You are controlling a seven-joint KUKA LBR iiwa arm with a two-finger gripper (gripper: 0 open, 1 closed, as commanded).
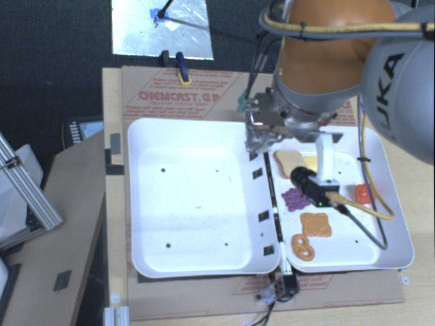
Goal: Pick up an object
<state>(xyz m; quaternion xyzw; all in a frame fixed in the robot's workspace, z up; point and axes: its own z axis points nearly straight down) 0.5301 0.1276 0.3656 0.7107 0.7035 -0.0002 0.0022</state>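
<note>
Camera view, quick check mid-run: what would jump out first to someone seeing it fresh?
The bulky grey arm with its orange band dominates the upper right, its pincer hanging near the rim between the two bins. Next come the small food-like toys in the right bin: a purple cluster, an orange piece and a pretzel near its front left.

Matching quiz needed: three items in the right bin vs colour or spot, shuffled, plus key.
Things:
1 bread
2 grapes
3 pretzel

Colour or spot:
a purple
b nearest the front rim of the right bin
c tan, farthest back of the three

Pairs: 1-c, 2-a, 3-b
</note>
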